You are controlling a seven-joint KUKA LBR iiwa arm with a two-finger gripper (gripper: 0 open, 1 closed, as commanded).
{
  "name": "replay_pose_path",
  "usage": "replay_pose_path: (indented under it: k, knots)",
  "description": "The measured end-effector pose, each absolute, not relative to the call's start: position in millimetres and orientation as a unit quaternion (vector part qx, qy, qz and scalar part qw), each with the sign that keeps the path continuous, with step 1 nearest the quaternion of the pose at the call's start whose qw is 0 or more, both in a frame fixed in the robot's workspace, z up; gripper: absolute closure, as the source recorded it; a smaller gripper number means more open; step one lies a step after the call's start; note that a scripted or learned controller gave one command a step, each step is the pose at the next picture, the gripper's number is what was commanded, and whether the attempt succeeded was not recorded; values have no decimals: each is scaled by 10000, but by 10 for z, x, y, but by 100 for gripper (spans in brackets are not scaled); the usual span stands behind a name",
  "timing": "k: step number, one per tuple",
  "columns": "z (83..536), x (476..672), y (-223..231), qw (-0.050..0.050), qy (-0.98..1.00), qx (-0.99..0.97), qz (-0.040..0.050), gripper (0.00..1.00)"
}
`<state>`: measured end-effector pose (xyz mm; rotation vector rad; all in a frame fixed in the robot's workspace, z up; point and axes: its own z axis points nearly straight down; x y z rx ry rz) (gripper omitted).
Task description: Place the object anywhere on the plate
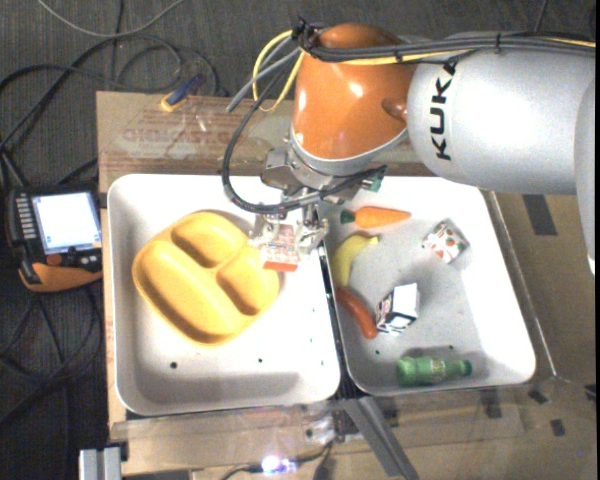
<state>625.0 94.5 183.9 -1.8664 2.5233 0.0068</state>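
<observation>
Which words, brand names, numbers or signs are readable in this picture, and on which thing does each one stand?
"KUKA": black letters on the grey arm, running sideways.
Small carton in the right bin: dark print, too small to read.
Red and white cup: pattern or print, too blurred to read.
Green bottle: label not readable.
Handheld screen left of the bench: lit, text too small to read.
</observation>
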Motion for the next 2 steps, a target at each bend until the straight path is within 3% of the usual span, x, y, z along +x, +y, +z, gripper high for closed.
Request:
replay_pose_path:
  k: [1,2]
  knots:
    - [1652,6379,1245,19,7517,-6595,16,100]
    - [1656,6380,1249,28,7515,-6597,23,0]
